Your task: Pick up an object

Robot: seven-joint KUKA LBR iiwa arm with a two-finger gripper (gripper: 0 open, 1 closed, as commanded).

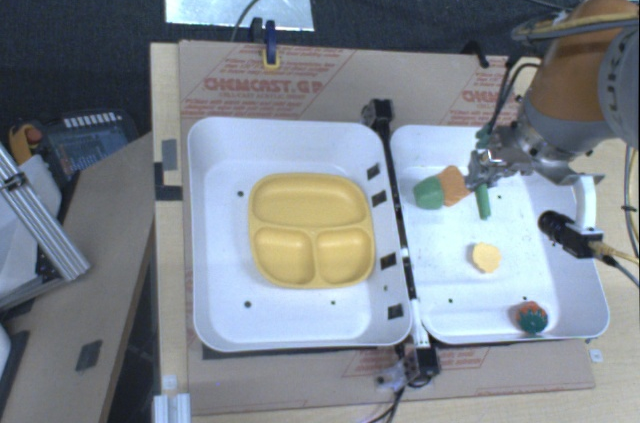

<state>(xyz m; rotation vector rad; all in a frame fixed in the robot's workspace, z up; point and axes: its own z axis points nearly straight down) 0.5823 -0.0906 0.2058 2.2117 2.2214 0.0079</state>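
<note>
My gripper [481, 174] is low over the upper part of the right bin [570, 311]. Right under it lie an orange block [453, 184] and a green cylinder [429, 193], touching each other. A thin green stick [484, 202] points down from the gripper's tip; whether it is held or lying on the bin floor is unclear. Further toward the front, a yellow piece [486, 258] sits mid-bin and a red and green ball [531, 317] rests near the front right corner.
The left bin [215, 311] holds a yellow divided tray [310, 229]. A black divider [390, 211] with clips runs between the bins. The arm's grey body and orange band [580, 61] hang over the right bin's far right side, with a black cable fitting [562, 231] beside it.
</note>
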